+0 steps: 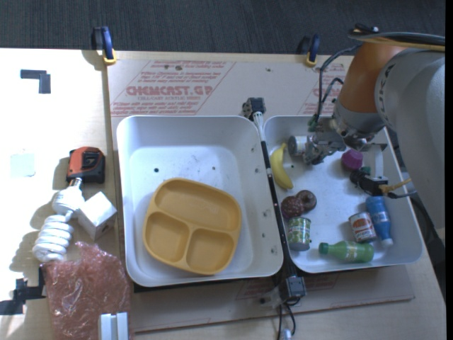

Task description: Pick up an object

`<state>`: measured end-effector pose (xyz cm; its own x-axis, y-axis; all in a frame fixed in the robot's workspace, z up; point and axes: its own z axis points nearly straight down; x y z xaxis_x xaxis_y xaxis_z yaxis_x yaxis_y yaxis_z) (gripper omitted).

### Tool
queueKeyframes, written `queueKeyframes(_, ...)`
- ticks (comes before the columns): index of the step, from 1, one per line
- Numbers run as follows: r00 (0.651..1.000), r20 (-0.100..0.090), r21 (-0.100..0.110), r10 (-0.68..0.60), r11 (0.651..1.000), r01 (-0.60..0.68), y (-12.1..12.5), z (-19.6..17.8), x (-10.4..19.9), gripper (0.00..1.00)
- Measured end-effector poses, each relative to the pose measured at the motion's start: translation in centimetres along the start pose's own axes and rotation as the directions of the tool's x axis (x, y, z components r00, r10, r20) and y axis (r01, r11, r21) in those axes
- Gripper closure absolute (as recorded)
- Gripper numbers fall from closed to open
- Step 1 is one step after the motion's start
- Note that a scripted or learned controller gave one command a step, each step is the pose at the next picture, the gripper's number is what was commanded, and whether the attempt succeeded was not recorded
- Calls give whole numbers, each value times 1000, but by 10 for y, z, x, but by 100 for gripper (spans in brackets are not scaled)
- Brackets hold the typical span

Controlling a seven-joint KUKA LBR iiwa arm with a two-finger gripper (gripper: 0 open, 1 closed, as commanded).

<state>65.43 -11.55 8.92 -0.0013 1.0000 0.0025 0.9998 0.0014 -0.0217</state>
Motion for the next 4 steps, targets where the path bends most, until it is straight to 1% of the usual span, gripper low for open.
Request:
queueKeyframes(1,1000,2,-2,1,1000,-1,0,0,21,0)
queueKeyframes(2,1000,3,-22,3,1000,-3,-86,-1,18,0)
queueKeyframes(3,1000,4,-23,0,1000,0,-25,-3,8,0)
queueKeyframes(4,1000,3,-22,3,1000,-3,-87,-2,-25,0)
